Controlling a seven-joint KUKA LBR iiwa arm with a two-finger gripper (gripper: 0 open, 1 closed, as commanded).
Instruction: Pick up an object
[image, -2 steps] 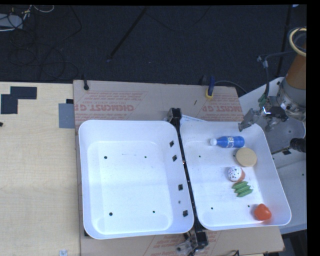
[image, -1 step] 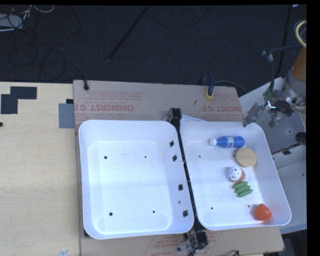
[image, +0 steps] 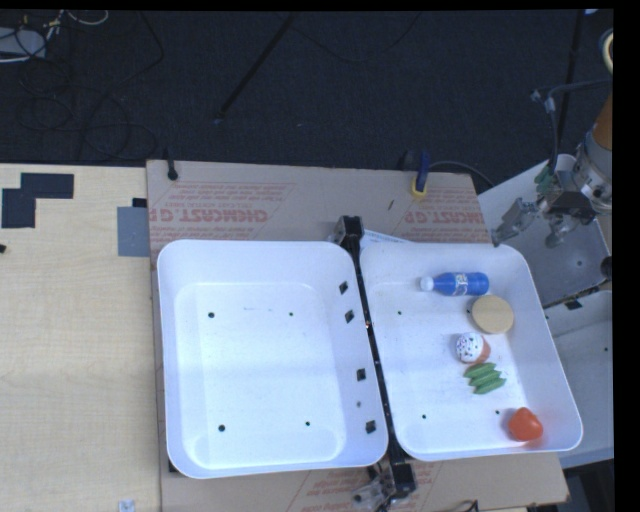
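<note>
The right bin (image: 560, 370) holds a blue bottle (image: 458, 284) with a white cap lying on its side, a tan round disc (image: 492, 314), a white speckled ball (image: 468, 347) against something orange, a green ridged piece (image: 485, 378) and a red-orange fruit (image: 524, 425) in the near right corner. My gripper (image: 531, 222) hangs beyond the bin's far right corner, above the bench outside the bin. Its fingers are spread apart, open, with nothing between them. It is well away from every object; the bottle is the closest.
The left bin (image: 170, 350) sits beside the right one, with black clips (image: 349, 290) along the shared edge. Both rest on a cardboard sheet (image: 260, 205). A yellow-and-blue clamp (image: 421, 180) stands at the cardboard's far edge. Cables run behind.
</note>
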